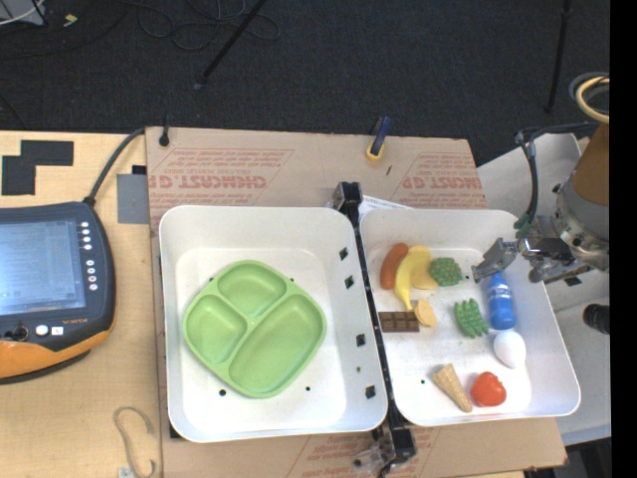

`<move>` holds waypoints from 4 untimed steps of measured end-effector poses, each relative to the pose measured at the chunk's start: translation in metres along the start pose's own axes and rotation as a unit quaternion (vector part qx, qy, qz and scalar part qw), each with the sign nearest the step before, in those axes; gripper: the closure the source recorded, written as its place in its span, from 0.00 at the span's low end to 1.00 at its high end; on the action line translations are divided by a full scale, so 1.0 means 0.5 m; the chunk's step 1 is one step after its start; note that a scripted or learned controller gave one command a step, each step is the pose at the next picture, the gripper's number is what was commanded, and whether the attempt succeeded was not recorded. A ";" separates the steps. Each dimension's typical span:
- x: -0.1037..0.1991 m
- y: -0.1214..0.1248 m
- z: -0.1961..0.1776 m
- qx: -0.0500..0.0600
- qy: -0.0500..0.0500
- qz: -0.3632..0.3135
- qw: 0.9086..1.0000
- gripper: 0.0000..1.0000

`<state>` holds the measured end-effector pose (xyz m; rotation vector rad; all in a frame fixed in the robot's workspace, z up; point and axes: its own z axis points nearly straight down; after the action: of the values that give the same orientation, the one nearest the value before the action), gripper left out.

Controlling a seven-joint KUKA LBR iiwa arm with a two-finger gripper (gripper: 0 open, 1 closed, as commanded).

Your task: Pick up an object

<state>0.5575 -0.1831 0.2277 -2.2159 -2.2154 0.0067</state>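
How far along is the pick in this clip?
Nothing looks picked yet: the toys, such as the blue bottle, egg and banana, lie in the right bin. The gripper is at that bin's right edge, just above the bottle, with nothing seen between its fingers. The grasp and lift are left.

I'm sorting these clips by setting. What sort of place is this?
Most likely a robotics lab bench, not a kitchen. A control tablet lies beside two white bins, cables trail over the dark floor, and the food by the gripper looks like plastic toys, such as the banana.
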 end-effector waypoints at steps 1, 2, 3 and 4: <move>-0.001 0.003 -0.005 -0.003 -0.001 0.000 1.000 0.00; -0.017 0.000 0.093 -0.001 0.000 0.000 1.000 0.00; -0.016 -0.006 0.221 -0.001 0.000 -0.001 1.000 0.00; -0.001 -0.001 0.280 -0.003 0.005 -0.003 1.000 0.00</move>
<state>0.5557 -0.1835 0.0877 -2.2077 -2.2196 -0.0099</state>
